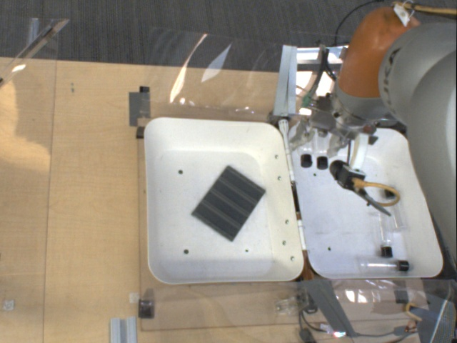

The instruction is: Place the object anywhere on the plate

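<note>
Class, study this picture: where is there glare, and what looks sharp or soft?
Camera view: pale glare streaks cross the clear sheet beyond the left bin; the dark ribbed slab is sharp, grooves readable; the arm's grey casing looks soft; bright light washes out behind the hand.

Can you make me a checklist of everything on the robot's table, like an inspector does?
Surface: a wooden bench bears two white bins side by side, the left bin and the right bin.
Job's things: a dark grey ribbed slab lies flat and askew in the middle of the left bin, clear of its walls.
Clutter: clear tube-like pieces with black tips lie near the right bin's lower right corner; too faint to name.
Grippers: the gripper hangs over the right bin's upper left part, away from the slab.
Cables: a thin black cable loops by the arm's orange band; wires show below the bins.
Surroundings: dark carpet beyond the bench.
</note>
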`<state>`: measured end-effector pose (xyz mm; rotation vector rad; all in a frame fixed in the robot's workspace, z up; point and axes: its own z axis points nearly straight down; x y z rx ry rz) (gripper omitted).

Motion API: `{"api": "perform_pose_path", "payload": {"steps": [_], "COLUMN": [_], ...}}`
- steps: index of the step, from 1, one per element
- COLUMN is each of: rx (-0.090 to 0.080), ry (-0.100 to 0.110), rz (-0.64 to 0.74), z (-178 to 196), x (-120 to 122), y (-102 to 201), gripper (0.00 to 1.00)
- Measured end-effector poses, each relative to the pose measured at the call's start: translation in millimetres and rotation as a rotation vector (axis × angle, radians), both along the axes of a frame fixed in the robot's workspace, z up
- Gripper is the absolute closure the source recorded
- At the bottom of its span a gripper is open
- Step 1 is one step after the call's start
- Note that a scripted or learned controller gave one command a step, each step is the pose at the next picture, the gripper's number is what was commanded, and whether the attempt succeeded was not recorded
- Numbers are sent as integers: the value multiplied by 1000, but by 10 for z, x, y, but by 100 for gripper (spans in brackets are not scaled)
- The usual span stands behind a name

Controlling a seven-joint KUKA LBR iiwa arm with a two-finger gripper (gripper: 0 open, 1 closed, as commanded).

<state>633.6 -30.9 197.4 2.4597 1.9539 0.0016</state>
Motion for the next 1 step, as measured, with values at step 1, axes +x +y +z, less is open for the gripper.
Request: {"api": "perform_pose_path", "payload": {"steps": [1], "rx": [-1], "ry": [2], "rz": [193], "z": [-167], "x": [358], "y": [857], "gripper": [100]}}
